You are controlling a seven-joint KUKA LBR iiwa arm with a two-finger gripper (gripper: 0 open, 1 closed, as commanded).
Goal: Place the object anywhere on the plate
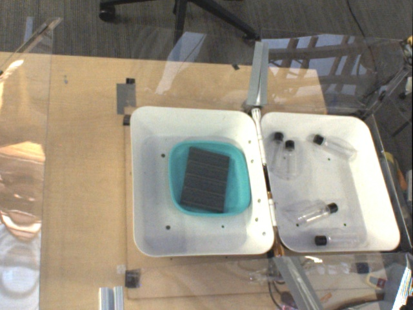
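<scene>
Camera view, starting from the near edge: on the wooden bench (pixel 64 173), nearer than the teal plate (pixel 175 176) and to its left, sits a small black block (pixel 132 277).

The plate lies in the middle of the left bin (pixel 143 231). It is a rounded square with a raised rim. On it rests the object (pixel 205 179), a flat dark grey rectangular slab with fine ribs running across its short side. It lies fully inside the plate's rim and covers most of the plate's floor. Its long axis goes from near to far, and the far end leans a little to the right.

To the right of the plate, in the right bin (pixel 381 186), there are several small things. Nearest is a loose black cap (pixel 321 240). A little farther lies a clear vial (pixel 315 213) on its side, with its black cap pointing to the right. Farther again, a second vial (pixel 288 159) lies with its cap toward the far side, beside another loose cap (pixel 277 136), and a third vial (pixel 335 146) lies with its cap to the left.

Beyond the plate, a grey metal rail (pixel 258 76) runs away from the seam between the bins, and on the carpet behind stands an office chair base (pixel 181 2).

Whether the claw is released or clenched, I cannot tell.
</scene>
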